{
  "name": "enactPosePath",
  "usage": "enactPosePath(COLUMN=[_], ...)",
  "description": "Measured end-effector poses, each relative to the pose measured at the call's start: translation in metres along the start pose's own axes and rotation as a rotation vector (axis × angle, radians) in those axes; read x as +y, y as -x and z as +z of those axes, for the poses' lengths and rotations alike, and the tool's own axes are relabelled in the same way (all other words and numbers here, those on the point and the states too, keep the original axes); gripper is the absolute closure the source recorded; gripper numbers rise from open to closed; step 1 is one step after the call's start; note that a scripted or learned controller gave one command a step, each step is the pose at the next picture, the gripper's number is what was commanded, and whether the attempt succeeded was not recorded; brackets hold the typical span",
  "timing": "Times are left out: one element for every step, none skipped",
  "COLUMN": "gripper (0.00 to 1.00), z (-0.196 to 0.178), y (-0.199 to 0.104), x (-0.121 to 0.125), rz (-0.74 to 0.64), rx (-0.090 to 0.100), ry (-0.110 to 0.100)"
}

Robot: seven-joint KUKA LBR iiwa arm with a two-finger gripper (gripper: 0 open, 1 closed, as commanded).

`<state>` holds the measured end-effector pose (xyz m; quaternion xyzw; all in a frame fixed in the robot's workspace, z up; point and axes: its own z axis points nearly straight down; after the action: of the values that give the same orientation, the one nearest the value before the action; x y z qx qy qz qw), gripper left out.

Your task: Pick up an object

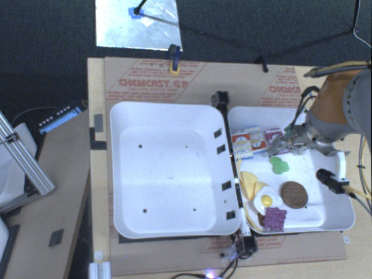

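The right bin (pixel 337 214) holds several toy foods. A red, white and blue box (pixel 242 143) lies at its back left, with a maroon box (pixel 273 136) beside it. A green leafy piece (pixel 280 166) sits mid-bin. A brown round cookie (pixel 294 195), a fried egg (pixel 266 201), a yellow slice (pixel 249 183) and purple grapes (pixel 274 218) lie toward the front. My gripper (pixel 277 148) reaches in from the right, low over the bin. Its tip is just in front of the maroon box and just behind the green piece.
The left bin (pixel 168 173) stands beside the right one, with a black divider with clips (pixel 228 161) between them. Both rest on a cardboard sheet (pixel 151 80). A yellow and blue clamp (pixel 174 60) sits at the back edge. A black part of the arm (pixel 329 181) hangs over the right bin's right side.
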<state>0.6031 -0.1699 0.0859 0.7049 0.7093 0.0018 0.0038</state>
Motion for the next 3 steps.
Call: enactPosePath(gripper=[1.00, 1.00, 1.00], z=[-0.010, 0.001, -0.154], y=[0.000, -0.066, -0.078], x=[-0.003, 0.045, 0.068], rz=[0.001, -0.005, -0.002], rx=[0.001, 0.004, 0.000], ry=[-0.003, -0.003, 0.014])
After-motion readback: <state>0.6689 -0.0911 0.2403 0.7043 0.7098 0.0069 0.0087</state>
